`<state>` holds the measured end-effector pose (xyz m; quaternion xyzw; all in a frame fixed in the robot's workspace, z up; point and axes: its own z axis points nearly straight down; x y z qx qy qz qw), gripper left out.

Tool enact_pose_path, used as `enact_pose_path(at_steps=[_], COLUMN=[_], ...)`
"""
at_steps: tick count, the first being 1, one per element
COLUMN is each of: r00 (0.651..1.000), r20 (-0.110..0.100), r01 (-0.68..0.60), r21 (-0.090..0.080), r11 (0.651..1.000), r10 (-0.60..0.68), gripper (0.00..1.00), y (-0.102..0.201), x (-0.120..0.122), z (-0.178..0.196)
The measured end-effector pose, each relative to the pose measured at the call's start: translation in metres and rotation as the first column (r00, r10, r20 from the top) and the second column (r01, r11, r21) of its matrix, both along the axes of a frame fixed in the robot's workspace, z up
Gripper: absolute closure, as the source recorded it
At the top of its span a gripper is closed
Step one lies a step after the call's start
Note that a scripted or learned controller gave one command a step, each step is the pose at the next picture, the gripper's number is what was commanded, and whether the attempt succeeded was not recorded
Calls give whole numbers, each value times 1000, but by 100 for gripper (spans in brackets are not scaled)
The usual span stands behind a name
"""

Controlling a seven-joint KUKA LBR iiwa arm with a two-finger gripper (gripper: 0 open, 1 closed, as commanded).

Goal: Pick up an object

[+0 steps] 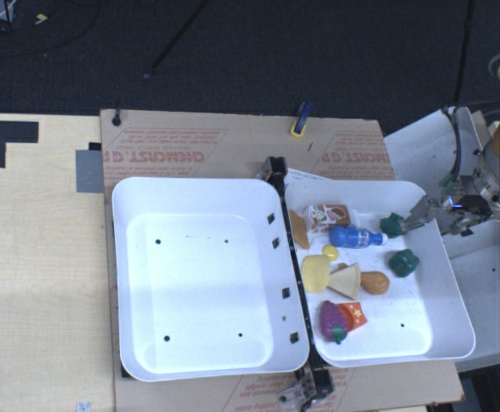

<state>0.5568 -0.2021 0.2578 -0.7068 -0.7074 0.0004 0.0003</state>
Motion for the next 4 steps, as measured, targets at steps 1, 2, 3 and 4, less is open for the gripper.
enact_pose_path(at_steps=[1, 2, 3, 4], r00=[1000, 1000, 1000, 1000], r20=[-9, 2, 0, 0], r01=[-2, 2, 1, 1], r21=[4, -4, -1, -1], r11=[1000, 1000, 1000, 1000], r10=[2, -2, -1, -1], gripper=[0, 0, 0, 0], y=[34, 105, 107, 107], x=[13, 57, 57, 57], z=[-119, -163, -165, -165])
